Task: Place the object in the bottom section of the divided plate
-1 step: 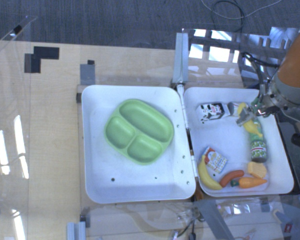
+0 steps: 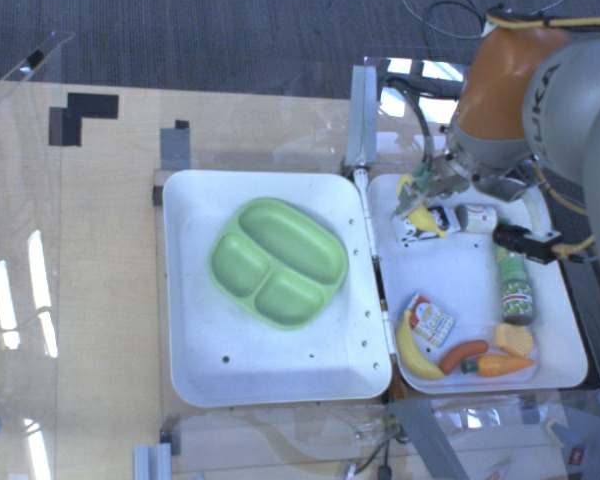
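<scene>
Right bin (image 2: pixel 570 318) taken as landmark. A banana (image 2: pixel 416 348) is seen in its lower left corner, with a small printed packet (image 2: pixel 432 321) lying on it. A sausage (image 2: pixel 463 354), carrot (image 2: pixel 504 365) and cheese wedge (image 2: pixel 515 340) are ranged along its lower edge. A green bottle (image 2: pixel 516 286) lies by its right wall.

The divided plate (image 2: pixel 278 262) looks like smooth green plastic with a soft sheen. Both white bins (image 2: pixel 195 268) appear to be matt plastic. The bench (image 2: pixel 80 268) shows pale wood grain under a glossy, reflective sheet. The green bottle (image 2: pixel 516 286) looks shiny.
</scene>
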